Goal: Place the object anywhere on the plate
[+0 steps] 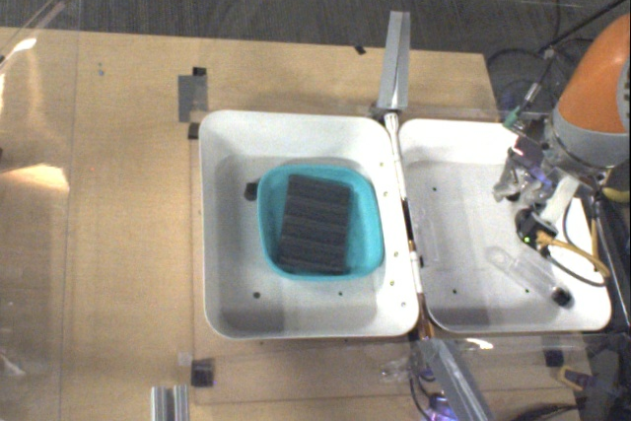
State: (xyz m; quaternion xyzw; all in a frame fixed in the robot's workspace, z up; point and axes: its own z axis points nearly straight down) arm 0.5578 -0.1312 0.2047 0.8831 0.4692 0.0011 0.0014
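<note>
A teal plate (370, 222) lies in the middle of the left bin (222, 242). A dark grey ribbed block (315, 222) rests flat on it, well inside the rim. My gripper (530, 202) hangs over the right side of the right bin (454, 202), far to the right of the plate, below the arm's orange band (596, 84). A clear, tube-like item with a dark tip (532, 273) lies on the right bin's floor just below the gripper.
A small dark piece (251, 190) sits against the plate's left rim. A metal post (394, 64) stands behind the wall between the bins. Cables (572, 256) trail along the right bin's right edge.
</note>
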